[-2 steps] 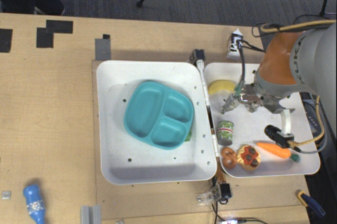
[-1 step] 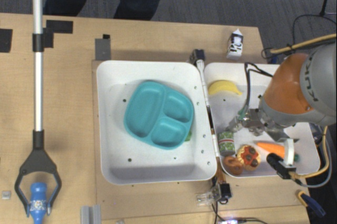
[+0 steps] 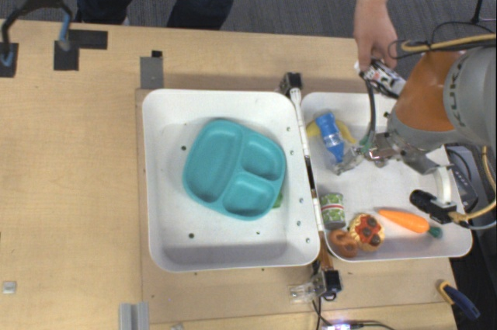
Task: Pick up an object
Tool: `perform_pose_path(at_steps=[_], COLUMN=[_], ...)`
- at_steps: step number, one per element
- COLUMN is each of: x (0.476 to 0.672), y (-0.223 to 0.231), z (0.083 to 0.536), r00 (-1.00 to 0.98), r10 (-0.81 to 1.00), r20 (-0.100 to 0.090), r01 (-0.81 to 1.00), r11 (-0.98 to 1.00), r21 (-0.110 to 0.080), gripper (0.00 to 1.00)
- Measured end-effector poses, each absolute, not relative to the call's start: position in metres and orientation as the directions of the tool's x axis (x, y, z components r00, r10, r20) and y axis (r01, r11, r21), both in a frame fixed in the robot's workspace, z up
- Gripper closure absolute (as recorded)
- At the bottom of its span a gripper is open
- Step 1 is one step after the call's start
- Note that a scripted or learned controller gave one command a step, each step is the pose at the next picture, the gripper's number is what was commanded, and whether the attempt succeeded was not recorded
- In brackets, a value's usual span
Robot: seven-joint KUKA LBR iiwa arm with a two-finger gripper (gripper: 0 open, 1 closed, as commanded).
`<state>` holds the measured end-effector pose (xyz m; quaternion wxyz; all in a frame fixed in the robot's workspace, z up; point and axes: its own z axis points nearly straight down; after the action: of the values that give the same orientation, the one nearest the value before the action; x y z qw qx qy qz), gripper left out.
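The pincer (image 3: 359, 155) hangs low in the right bin (image 3: 458, 247), its tips right against the lower end of a blue bottle (image 3: 330, 136) that lies just to its left, but I cannot tell whether it is open, closed or gripping the bottle. Below it sit a small green can (image 3: 331, 208), a round pastry (image 3: 365, 232) and a carrot (image 3: 404, 221). Far to its left a teal divided plate (image 3: 234, 168) rests in the left bin (image 3: 167, 243).
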<state>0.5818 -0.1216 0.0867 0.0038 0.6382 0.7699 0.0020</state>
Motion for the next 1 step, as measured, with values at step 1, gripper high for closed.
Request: perform_pose_path(at_steps=[1], x=[0.622], y=[-0.0934], z=[0.086], r00=[-0.212], r10=[0.977], r20=[-0.001], r01=[0.977], r11=[0.212], r21=[0.006], gripper=[0.0])
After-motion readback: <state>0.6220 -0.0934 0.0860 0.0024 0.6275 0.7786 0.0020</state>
